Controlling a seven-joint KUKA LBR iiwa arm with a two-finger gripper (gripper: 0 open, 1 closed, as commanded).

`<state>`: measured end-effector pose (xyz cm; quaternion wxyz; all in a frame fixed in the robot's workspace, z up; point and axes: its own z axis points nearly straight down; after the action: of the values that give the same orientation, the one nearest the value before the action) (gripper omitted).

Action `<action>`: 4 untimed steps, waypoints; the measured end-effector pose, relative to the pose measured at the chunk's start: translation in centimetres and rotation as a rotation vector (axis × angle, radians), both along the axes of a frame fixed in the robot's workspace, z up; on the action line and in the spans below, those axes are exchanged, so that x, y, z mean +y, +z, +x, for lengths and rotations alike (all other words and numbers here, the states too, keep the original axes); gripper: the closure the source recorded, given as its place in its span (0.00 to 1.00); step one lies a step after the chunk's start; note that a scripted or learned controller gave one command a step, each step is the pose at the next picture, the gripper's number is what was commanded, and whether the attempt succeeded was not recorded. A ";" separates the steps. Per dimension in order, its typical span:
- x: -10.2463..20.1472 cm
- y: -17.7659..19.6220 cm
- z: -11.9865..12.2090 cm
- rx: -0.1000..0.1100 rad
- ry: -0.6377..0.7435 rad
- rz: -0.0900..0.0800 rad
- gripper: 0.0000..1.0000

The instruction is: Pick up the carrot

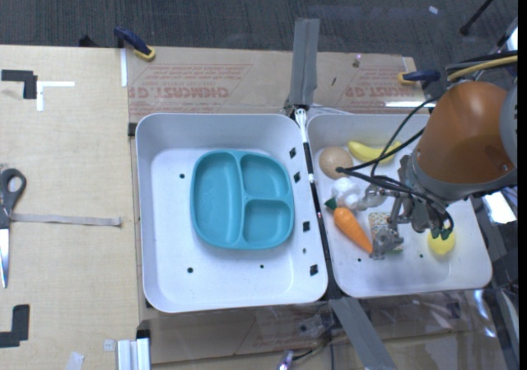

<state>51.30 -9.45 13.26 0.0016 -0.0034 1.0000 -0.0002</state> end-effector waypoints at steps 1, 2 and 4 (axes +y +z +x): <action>-0.4 -4.0 0.7 0.000 -0.043 0.001 0.00; -0.4 -3.0 1.0 -0.007 -0.042 -0.001 1.00; 7.6 20.2 -3.3 -0.004 -0.357 0.001 1.00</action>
<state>48.03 -1.84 33.49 0.0033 0.1742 0.9847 0.0000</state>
